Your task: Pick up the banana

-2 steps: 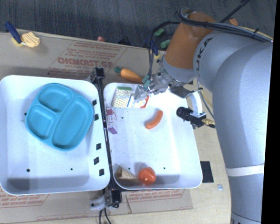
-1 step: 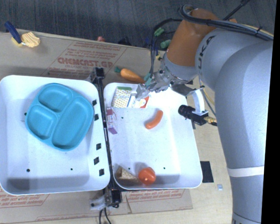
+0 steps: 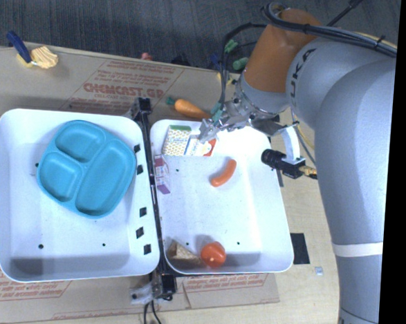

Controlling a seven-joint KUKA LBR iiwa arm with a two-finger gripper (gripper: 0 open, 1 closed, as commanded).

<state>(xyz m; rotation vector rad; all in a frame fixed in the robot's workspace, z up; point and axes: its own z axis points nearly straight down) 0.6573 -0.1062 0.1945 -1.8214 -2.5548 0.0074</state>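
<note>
"KUKA" arm (image 3: 355,168); "CHEMCAST" cardboard (image 3: 125,90).

A single fixed camera looks down from above the bench at a slant, near enough that the two white bins, left bin (image 3: 8,179) at nine o'clock and right bin (image 3: 268,218) at centre, span most of the frame. The arm (image 3: 344,119) enters from three o'clock.
</note>
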